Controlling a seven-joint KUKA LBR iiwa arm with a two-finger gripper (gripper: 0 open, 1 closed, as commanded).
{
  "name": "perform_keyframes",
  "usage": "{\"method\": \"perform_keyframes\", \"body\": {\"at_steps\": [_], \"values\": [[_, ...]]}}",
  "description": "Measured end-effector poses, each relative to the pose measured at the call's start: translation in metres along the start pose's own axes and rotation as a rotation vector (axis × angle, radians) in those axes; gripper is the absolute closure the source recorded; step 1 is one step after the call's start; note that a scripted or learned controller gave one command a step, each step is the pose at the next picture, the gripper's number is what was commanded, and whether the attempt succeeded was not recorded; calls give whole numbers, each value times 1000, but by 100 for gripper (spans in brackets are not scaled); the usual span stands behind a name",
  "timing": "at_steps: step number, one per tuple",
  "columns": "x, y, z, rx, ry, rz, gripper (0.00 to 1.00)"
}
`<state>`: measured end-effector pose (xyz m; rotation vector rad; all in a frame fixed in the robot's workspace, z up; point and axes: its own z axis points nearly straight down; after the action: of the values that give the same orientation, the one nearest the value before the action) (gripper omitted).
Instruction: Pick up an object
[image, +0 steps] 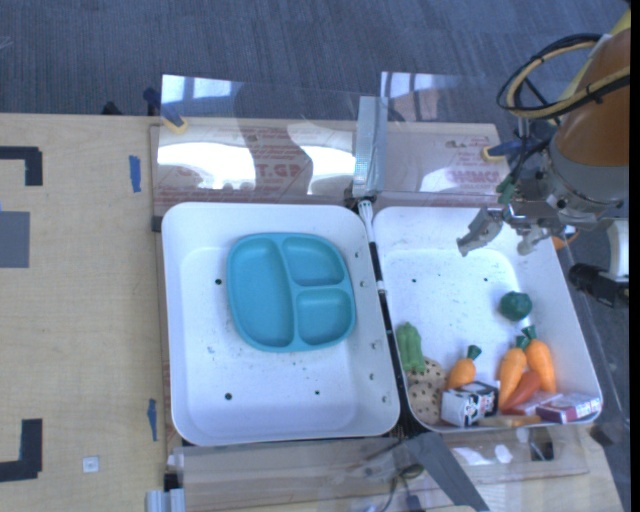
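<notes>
My gripper hangs over the far edge of the right bin, open, with nothing between its fingers. The objects lie toward the bin's near right corner. A dark green broccoli piece sits closest, just below the gripper. Two orange carrots lie side by side, with a smaller carrot to their left. A light green vegetable rests by the bin's left wall above a speckled cookie. A black-and-white carton and a pink packet lie at the near edge.
The left bin holds a teal divided plate. A metal divider post and clear panels stand behind the bins. The arm's cables loop at the upper right. Bare bin floor lies between the gripper and the objects.
</notes>
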<state>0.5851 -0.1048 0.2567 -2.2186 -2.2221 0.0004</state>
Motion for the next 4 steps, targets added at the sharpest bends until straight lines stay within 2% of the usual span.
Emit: {"method": "perform_keyframes", "body": {"at_steps": [1,2,3,4], "values": [[-19,-85,91,8,0,-92,0],[-21,-103,169,-9,-2,-200,0],[-21,-99,157,-22,-5,-199,100],[43,-104,58,-6,0,-23,100]]}}
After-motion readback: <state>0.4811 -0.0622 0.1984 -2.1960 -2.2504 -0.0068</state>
